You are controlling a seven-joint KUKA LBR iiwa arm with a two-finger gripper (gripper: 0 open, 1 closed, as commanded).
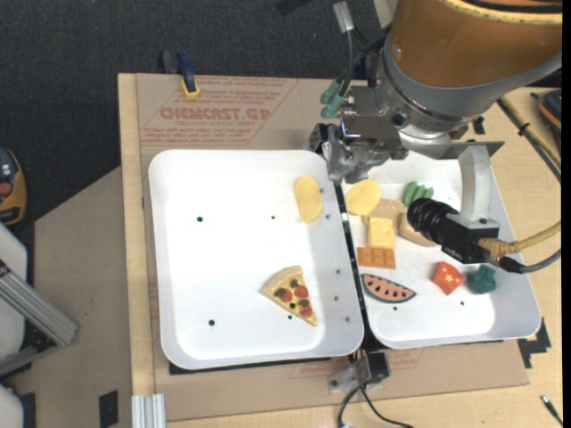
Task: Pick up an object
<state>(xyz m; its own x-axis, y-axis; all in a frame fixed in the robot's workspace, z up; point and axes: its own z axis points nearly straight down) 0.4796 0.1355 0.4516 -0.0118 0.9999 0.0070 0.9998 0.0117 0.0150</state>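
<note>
Camera view gives you no single target, so take the pieces nearest the gripper first. A pale yellow oval piece lies in the left bin, near its far right corner and just beside the divide between the bins. Across that divide, a round yellow piece lies in the right bin, close to the same far corner. The gripper hangs over the far end of the divide, just above and between these two pieces. You cannot tell from this angle whether it is released or clenched, and you see nothing held in it.

Working outward in the right bin, a yellow block sits just in front of the round piece, with an orange waffle-like square touching its near edge. A watermelon slice lies nearer you still. A green piece sits toward the far side, and a red piece and a teal piece lie close together toward the right.

In the left bin, a pizza slice lies well apart from the oval piece, toward the near right.

Both bins rest on a cardboard sheet printed in red.
</note>
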